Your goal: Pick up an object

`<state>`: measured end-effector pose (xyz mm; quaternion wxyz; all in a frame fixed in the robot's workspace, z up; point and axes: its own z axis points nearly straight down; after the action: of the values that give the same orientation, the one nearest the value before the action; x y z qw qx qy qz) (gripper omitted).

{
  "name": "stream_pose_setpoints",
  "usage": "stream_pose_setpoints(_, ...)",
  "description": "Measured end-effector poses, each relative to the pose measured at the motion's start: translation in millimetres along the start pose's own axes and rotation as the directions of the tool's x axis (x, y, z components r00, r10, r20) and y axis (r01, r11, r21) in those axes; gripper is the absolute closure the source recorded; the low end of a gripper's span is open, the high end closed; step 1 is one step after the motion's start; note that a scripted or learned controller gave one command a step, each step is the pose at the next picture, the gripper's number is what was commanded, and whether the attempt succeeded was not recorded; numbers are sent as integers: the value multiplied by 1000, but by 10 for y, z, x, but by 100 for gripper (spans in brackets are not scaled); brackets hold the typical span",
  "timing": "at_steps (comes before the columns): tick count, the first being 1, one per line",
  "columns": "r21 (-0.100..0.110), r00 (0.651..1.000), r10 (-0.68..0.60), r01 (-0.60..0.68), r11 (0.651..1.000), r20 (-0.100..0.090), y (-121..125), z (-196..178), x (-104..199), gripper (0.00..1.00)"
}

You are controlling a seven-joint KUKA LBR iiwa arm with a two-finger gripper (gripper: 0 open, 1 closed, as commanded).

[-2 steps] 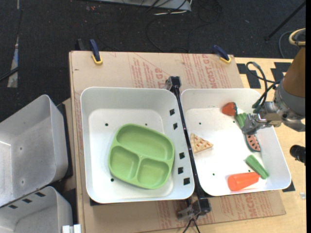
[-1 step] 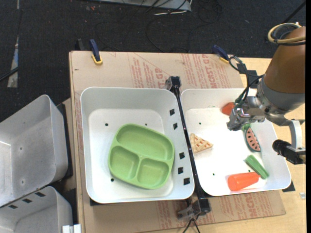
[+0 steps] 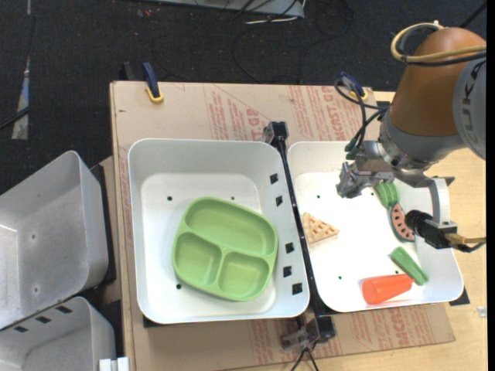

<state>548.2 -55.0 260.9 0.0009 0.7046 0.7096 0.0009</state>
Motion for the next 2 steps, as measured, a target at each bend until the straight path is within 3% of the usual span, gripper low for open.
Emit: stream_pose_setpoints(2,1,1000,-1,1,1000,0,393,313,1037,100)
